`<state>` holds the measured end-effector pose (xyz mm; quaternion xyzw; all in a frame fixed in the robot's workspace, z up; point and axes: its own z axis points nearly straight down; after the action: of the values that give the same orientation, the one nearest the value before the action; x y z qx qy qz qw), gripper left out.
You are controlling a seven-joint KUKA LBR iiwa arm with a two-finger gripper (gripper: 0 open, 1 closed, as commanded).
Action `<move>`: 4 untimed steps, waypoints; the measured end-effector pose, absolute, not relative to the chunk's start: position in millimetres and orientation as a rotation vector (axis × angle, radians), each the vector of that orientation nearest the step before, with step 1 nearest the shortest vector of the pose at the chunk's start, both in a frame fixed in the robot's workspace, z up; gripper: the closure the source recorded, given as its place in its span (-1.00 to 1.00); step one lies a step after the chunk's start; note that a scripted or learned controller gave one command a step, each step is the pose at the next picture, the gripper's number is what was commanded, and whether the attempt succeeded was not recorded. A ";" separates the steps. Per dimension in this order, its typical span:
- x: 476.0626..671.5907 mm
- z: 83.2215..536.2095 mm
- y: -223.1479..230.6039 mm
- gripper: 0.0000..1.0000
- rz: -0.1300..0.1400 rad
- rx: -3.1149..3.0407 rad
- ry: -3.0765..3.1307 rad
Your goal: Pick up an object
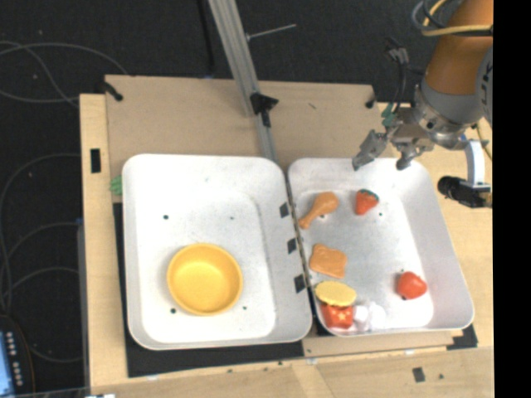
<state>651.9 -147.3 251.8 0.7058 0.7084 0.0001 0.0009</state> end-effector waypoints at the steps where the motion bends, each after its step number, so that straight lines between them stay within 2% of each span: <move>1: 651.8 251.9 -147.6 -1.00 -0.001 2.215 2.224; 4: 641.1 98.5 -170.6 -1.00 -0.006 2.223 2.219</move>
<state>641.1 -170.6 98.5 0.7078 0.7064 -0.0020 0.0002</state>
